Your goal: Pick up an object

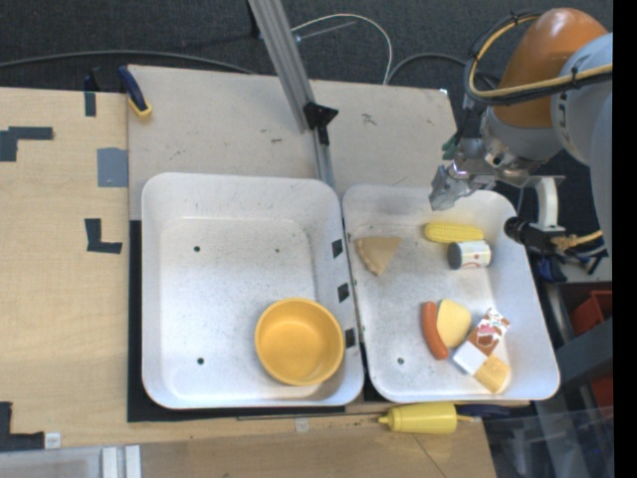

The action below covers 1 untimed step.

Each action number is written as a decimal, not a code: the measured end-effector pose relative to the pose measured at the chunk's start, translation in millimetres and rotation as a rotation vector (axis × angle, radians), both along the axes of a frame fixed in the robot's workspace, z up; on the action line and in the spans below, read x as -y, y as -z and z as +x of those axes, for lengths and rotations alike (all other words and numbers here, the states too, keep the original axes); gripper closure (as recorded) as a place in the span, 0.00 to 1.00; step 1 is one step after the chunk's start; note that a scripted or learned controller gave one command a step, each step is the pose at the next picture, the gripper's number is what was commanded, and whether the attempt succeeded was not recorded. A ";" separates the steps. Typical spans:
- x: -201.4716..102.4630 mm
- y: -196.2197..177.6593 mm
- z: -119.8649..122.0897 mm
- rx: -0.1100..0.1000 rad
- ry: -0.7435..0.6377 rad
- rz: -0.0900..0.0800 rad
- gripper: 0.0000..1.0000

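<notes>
My gripper (445, 189) hangs over the far rim of the right bin (518, 371); whether it is released or clenched, I cannot tell. The corn cob (453, 232) lies in that bin just below me, the small can (468, 255) touching its near side, nothing grasped.

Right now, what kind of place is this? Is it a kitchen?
Probably not a kitchen but a robot lab. A grey arm with a gripper reaches over two white bins on a bench, with cables behind. The corn and bowl look like toys for practice.
</notes>
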<state>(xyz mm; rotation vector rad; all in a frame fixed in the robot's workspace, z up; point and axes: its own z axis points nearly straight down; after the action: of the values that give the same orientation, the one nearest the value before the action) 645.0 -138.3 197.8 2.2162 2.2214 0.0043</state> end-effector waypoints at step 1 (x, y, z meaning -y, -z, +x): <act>0.4 -43.3 4.4 0.000 0.000 0.000 1.00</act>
<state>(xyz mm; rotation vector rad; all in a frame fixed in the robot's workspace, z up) 649.4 -138.7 241.1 2.2165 2.2213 0.0035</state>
